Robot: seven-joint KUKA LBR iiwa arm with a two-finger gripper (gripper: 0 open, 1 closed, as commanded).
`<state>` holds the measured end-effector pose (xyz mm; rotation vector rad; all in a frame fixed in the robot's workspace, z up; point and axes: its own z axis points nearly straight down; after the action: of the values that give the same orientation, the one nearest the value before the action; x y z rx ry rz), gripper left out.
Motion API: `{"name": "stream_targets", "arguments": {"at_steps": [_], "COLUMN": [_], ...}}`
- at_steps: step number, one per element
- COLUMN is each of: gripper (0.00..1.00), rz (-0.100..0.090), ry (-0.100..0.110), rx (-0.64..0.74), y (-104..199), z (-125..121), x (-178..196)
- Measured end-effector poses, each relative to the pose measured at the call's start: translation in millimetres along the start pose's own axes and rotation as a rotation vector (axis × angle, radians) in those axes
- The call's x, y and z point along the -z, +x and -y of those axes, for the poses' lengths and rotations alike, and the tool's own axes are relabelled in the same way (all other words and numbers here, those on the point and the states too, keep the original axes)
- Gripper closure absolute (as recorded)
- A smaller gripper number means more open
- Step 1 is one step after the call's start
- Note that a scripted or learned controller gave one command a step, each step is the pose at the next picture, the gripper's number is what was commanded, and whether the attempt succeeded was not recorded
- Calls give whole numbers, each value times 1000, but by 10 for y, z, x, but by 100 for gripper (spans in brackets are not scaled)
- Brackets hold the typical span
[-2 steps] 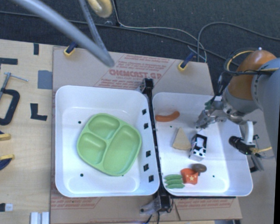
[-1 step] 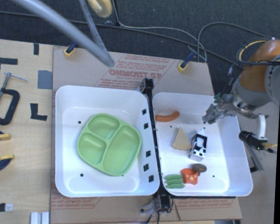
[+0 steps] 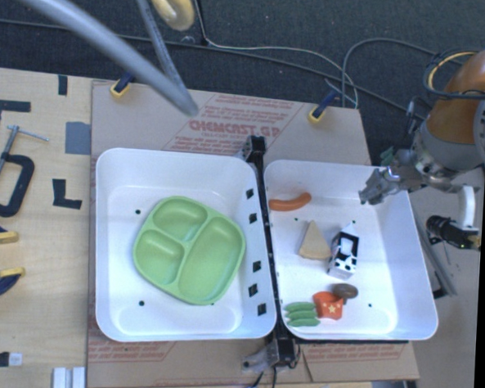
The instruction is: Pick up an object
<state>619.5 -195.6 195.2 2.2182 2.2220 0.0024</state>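
The gripper (image 3: 372, 191) hung at the upper right corner of the right bin (image 3: 410, 265), over its rim, with the arm (image 3: 456, 120) entering from the right edge of the frame. Whether it was open or closed could not be told; nothing was seen in it.

No object had been picked. The nearest candidate was the sausage (image 3: 289, 202), which lay to the left of the gripper and slightly lower in the frame, near the bin's upper left. Its long axis ran almost left to right, tilted up toward the right. A grasp across its short width would likely suit it best.

Other objects lay lower in the frame:
- The wedge (image 3: 312, 241), tan, sat at the bin's centre.
- The cow (image 3: 344, 253), black and white, stood just right of the wedge, touching or nearly so.
- The brown piece (image 3: 345, 291), the red piece (image 3: 328, 305) and the green pods (image 3: 301, 314) clustered near the lower edge, closely packed.

The sausage lay apart from all of these, so no neighbour obstructed a descent on it. The bin's upper wall was close and could limit clearance.

The left bin (image 3: 114, 222) held a green tray (image 3: 190, 250), well apart from the gripper.
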Motion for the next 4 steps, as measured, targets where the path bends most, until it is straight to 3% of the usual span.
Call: {"name": "stream_targets", "arguments": {"at_steps": [1,4], "gripper": [100,100], "rz": [1,0], "ry": [-1,4], "rx": [0,3], "y": [4,1672], "z": [-11,-239], "x": [424,236]}}
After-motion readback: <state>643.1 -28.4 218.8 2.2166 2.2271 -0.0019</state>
